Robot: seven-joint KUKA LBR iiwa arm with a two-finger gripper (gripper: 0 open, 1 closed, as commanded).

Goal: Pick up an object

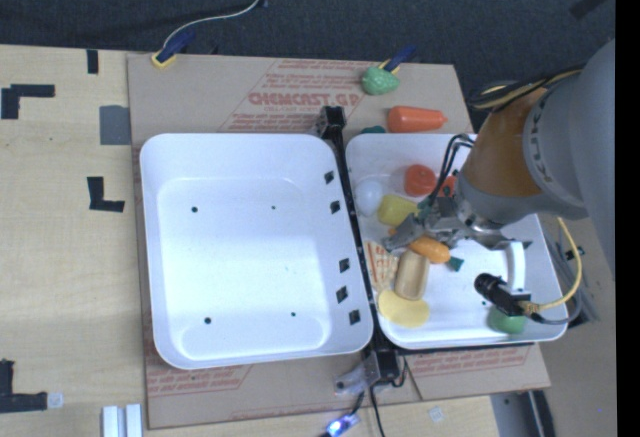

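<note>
Scanning from the left, I am taking the black divider clip [331, 120] between the bins as my landmark. Left of it I am seeing one left bin [180, 165], white, with nothing resting inside. Right of the clip I am seeing one right bin [545, 325], crowded. Behind the clip, on the cardboard outside the bins, I am counting one green toy [379, 80] and one orange carrot-shaped toy [415, 119].

Inside the right bin, nearest the clip, I am counting one pale round piece [370, 193], one yellow block [394, 210], one tan cylinder [411, 274] and one flat yellow disc [402, 308]. Farther right I am noting one red piece [419, 179], one small orange piece [432, 249] and one green piece [508, 322] at the near right corner.

The gripper [432, 225] is hovering low over this cluster, just beside the small orange piece; I cannot tell how it is set, as the wrist is masking it.

I am judging these items to be light, hollow plastic toys, stiff and smooth, so likely slippery. The tan cylinder is looking the surest candidate: I would be taking it across its round body, mid-length.
</note>
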